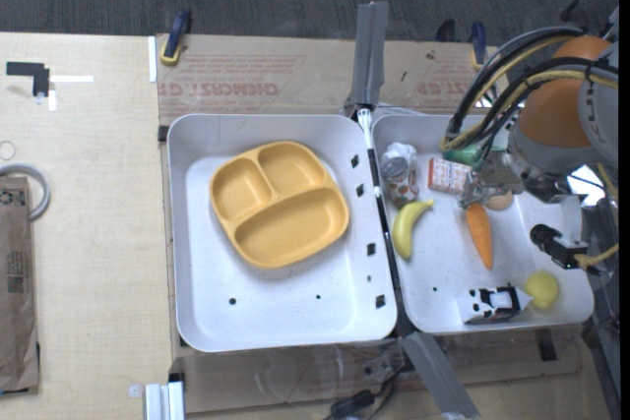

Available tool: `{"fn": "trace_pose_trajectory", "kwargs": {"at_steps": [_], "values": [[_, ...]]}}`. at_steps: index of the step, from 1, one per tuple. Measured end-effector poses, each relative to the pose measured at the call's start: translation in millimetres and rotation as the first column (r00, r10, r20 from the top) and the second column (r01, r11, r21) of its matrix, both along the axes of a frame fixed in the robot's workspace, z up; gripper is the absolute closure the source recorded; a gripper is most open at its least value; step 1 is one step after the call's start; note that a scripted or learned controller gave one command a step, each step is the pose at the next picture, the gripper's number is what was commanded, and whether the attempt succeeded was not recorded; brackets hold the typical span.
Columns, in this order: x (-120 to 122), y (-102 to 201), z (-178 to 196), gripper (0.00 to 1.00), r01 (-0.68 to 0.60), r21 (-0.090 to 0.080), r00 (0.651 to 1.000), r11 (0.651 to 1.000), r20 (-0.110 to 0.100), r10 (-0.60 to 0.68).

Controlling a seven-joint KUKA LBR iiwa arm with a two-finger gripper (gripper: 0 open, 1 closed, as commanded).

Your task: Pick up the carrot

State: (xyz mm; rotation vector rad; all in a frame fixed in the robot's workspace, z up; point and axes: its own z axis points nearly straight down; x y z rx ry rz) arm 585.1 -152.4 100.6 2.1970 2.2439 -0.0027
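I find the carrot (479, 233) lying in the right bin (438, 305), centre-right of the frame, its thick end up and its point aimed toward the lower right. The gripper (479, 192) sits directly over that thick end, touching or very nearly so.

Risks noted. The contact is at the extreme top of the carrot, not its middle; a lift from there may let the tapered body swing or slip free. A small carton (449, 175) lies just to the left of the gripper and a pale rounded item (500, 202) just to its right, so either could be nudged or caught in the closure. The banana (408, 223) lies further left, near but apart.

Arm pose. The arm (561, 118) enters from the right edge, its orange band in the upper right, wrist pitched down into the upper part of the right bin with cables looping above it. The fingers are masked by the wrist housing at this slant; I cannot tell how far they are spread, nor whether the carrot lies between them.

The yellow divided plate (281, 202) sits in the left bin (197, 310), well apart.
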Motion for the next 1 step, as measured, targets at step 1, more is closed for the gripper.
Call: {"fn": "trace_pose_trajectory", "kwargs": {"at_steps": [1], "values": [[44.3, 4.3, 114.4, 1.0, -0.019, -0.001, 1.0, 1.0, 0.0, 0.019]]}}
